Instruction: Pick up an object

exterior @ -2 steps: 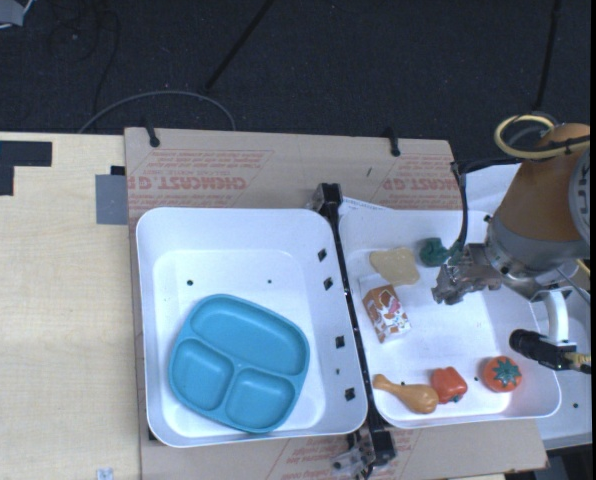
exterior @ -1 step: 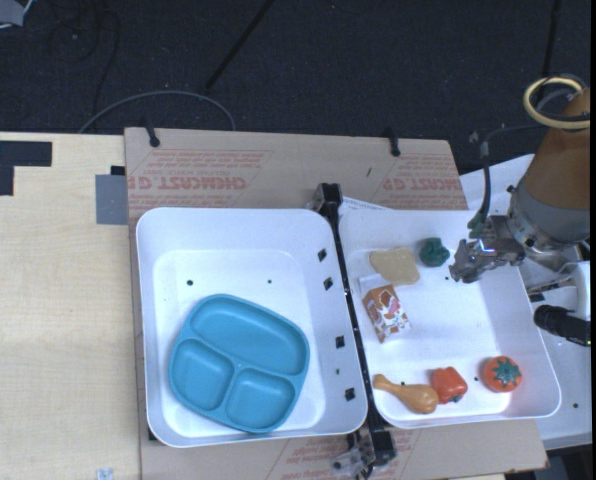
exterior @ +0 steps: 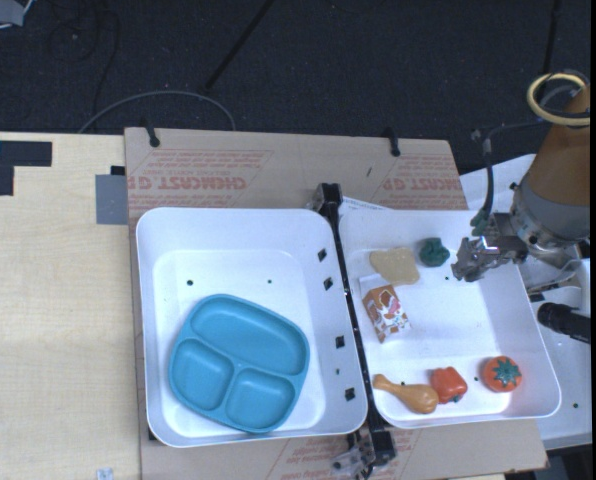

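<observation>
The right bin [exterior: 518, 298] holds several small objects: a green lump [exterior: 435, 252], a tan bread-like piece [exterior: 394, 265], a red-and-white packet [exterior: 385, 310], a tan drumstick [exterior: 406, 392], a red block [exterior: 448, 383] and an orange-red tomato [exterior: 501, 373]. My gripper [exterior: 474, 258] hangs at the bin's far right edge, just right of the green lump and apart from it. Nothing shows between its fingers.
The left bin [exterior: 158, 238] carries a blue divided plate [exterior: 239, 362]. A black divider [exterior: 340, 298] runs between the bins. Brown cardboard [exterior: 278, 173] lies under both. The grey arm [exterior: 558, 188] comes in from the right above the bin's corner.
</observation>
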### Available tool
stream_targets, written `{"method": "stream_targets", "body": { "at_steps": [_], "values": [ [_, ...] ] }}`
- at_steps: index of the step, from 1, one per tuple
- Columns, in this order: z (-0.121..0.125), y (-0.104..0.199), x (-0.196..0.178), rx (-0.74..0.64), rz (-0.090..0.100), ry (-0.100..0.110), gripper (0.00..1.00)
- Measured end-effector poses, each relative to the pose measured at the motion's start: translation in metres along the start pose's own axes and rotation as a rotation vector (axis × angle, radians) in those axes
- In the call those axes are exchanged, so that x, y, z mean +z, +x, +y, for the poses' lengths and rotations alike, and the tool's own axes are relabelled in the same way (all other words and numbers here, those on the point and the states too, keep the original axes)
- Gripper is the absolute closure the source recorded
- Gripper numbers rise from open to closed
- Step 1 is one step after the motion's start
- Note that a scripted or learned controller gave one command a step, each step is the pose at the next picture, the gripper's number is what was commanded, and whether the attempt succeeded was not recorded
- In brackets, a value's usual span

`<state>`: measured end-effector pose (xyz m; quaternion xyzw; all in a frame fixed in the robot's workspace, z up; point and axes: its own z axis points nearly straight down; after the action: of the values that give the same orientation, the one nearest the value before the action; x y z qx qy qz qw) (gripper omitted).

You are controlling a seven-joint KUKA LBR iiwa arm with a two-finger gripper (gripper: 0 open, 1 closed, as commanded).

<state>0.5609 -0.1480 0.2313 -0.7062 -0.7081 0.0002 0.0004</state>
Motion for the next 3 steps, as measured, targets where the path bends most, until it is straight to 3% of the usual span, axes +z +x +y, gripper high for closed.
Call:
{"method": "stream_targets", "body": {
  "at_steps": [1,3],
  "values": [
    [0.005,0.046,0.008,-0.001,0.002,0.002,1.0],
    [0.04,0.147,0.006,-0.001,0.001,0.002,1.0]
  ]
}}
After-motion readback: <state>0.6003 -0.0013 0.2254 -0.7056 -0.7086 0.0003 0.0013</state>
